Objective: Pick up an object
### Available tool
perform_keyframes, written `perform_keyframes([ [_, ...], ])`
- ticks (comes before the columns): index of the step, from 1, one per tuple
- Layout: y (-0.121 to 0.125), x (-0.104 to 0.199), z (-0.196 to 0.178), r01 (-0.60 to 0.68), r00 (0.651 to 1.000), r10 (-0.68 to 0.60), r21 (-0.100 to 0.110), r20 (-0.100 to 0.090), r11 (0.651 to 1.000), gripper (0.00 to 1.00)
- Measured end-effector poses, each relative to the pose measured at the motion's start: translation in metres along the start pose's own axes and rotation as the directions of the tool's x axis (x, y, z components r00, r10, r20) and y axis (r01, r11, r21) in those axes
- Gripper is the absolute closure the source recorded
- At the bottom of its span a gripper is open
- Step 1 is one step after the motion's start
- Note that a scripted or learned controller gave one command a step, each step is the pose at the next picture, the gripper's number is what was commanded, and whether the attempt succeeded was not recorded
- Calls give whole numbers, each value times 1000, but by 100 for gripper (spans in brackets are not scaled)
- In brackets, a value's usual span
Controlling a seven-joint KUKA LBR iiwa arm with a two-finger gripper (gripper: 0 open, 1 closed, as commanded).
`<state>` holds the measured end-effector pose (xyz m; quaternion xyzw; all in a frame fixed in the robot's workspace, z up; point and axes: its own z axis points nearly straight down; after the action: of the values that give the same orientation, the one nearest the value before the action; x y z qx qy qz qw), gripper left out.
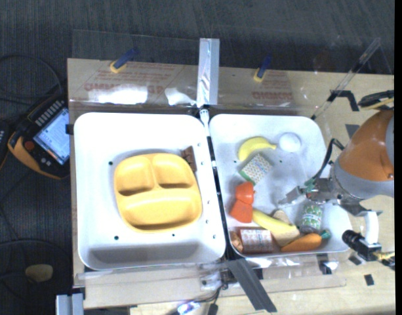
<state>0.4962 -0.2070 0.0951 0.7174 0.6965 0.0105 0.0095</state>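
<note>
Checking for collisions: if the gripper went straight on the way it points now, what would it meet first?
Probably the small green-patterned jar under the gripper, in the right white bin; depth is unclear.

Gripper [304, 193] fingers too small/blurred to read. Brown item [189, 156] half hidden behind yellow tray [158, 192]. Arm [370, 156] cut off at right edge.

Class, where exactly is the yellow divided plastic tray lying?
The yellow divided plastic tray lies in the middle of the left white bin, across the divider from the banana.
</note>
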Motion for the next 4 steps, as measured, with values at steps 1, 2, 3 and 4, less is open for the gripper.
perform_keyframes([
  [1,-8,-5,-54,151,989,-151,29,-4,988,0],
  [2,-8,-2,-5,108,994,-108,21,-3,994,0],
  [3,13,40,-52,272,962,-272,28,-8,962,0],
  [4,-14,96,-70,388,922,-388,29,-10,921,0],
])
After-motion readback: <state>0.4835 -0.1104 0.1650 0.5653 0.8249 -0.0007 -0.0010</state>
